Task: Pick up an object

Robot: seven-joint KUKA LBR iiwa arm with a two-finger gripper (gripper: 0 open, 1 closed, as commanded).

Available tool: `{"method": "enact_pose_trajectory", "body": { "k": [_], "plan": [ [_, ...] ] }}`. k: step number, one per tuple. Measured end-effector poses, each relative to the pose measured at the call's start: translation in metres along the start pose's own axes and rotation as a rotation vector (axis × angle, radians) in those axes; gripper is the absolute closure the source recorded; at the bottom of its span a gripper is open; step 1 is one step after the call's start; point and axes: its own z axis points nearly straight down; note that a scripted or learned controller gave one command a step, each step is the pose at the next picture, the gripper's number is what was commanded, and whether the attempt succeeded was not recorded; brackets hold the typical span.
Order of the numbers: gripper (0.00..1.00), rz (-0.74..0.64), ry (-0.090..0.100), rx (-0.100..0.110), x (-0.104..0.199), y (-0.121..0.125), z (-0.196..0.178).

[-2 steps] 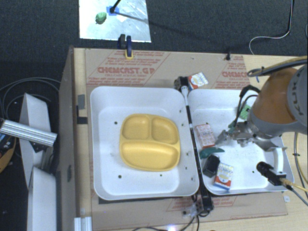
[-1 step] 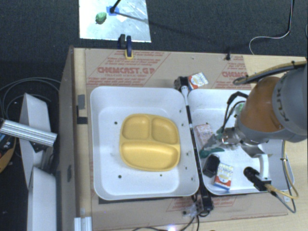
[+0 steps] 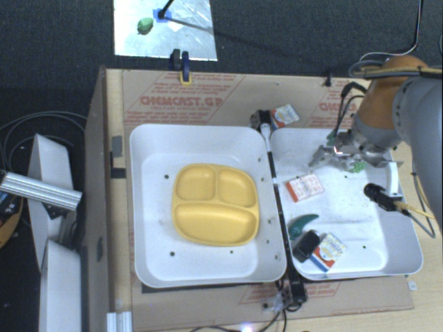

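Red-and-white packet (image 3: pixel 304 187), flat and rectangular, lies in the right bin (image 3: pixel 387 241); jaws' state cannot be told.

I count two white bins side by side, a left bin (image 3: pixel 149 185) and a right bin (image 3: pixel 401 247). The left one holds a single yellow plate (image 3: pixel 214 205), moulded into three compartments. In the right one there are four loose things I can be sure of: one red-and-white packet (image 3: pixel 304 187), one teal curved piece (image 3: pixel 302 222), one small black object (image 3: pixel 306 244) and one white packet with red and blue print (image 3: pixel 329 249). A fifth, a tiny green bit (image 3: pixel 357 165), is too small to name. One more packet (image 3: pixel 284 115) lies outside the bins on the cardboard (image 3: pixel 208 95). There is one arm (image 3: pixel 415 109) with one gripper (image 3: pixel 332 152).
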Motion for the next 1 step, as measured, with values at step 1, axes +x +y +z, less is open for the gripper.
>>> {"method": "enact_pose_trajectory", "body": {
  "k": [1],
  "plan": [
    [0.0,0.001,0.0,-0.002,-0.033,0.0279,-0.0761]
  ]
}}
